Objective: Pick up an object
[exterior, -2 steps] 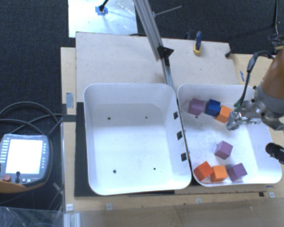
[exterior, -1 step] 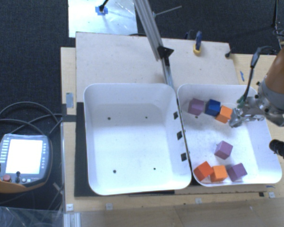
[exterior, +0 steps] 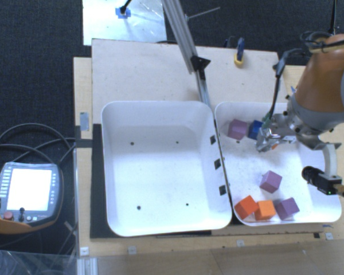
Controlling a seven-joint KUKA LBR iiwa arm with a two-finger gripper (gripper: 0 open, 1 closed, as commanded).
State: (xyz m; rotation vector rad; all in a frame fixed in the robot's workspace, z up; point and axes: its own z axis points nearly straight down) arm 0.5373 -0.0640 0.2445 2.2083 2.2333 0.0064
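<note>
The right bin [exterior: 321,213] holds several blocks. A purple block [exterior: 237,129] and a blue block [exterior: 254,129] sit side by side near its back left. Another purple block [exterior: 270,181] lies in the middle. An orange-red block [exterior: 246,206], an orange block [exterior: 265,210] and a purple block [exterior: 286,208] line the front wall. My gripper [exterior: 267,140] hangs low over the bin, just right of the blue block and almost touching it. Nothing shows between its fingers.
The left bin [exterior: 112,153] stands beside the right one, their walls meeting along a slanted edge with black clips [exterior: 217,163]. A metal pole [exterior: 183,33] slants over the back of the bench. A teach pendant [exterior: 24,196] lies far left, off the bench.
</note>
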